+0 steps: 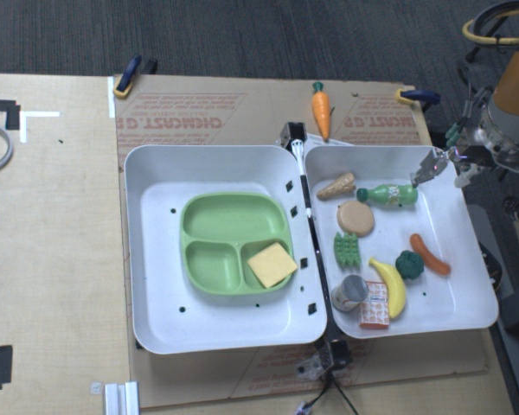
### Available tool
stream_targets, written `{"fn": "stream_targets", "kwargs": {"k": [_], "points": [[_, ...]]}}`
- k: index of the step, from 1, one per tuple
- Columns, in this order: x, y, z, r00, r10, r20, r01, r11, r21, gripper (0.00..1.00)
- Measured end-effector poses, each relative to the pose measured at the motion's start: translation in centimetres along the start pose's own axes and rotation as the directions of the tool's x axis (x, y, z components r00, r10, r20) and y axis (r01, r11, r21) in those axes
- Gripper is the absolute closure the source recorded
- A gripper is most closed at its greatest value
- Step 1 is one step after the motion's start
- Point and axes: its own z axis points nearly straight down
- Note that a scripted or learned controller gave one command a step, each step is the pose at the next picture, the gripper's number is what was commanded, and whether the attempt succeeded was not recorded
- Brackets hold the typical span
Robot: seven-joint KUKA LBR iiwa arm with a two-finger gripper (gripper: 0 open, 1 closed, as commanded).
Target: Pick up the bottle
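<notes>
The bottle (389, 195) is green with a white label and lies on its side near the back of the right bin (467, 232), cap pointing left. My gripper (445, 170) hangs over the bin's back right corner, just right of the bottle's base and apart from it. Its two fingers (429, 168) stand spread, open, with nothing between them.
Around the bottle lie a bread roll (336, 186), a round cookie (356, 218), a green toy (347, 250), a banana (389, 285), broccoli (409, 264), a sausage (430, 255), a can (350, 292) and a red carton (374, 307). The left bin holds a green divided plate (216, 232) with a yellow block (272, 264).
</notes>
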Motion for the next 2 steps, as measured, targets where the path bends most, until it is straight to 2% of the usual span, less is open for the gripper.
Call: {"fn": "stream_targets", "kwargs": {"k": [1,2], "points": [[0.0,0.0,-1.0,1.000,-0.003,0.001,0.003,1.000,-0.001,1.00],[-1.5,-3.9,-6.0,0.999,0.047,0.001,-0.047,0.999,-0.001,1.00]]}}
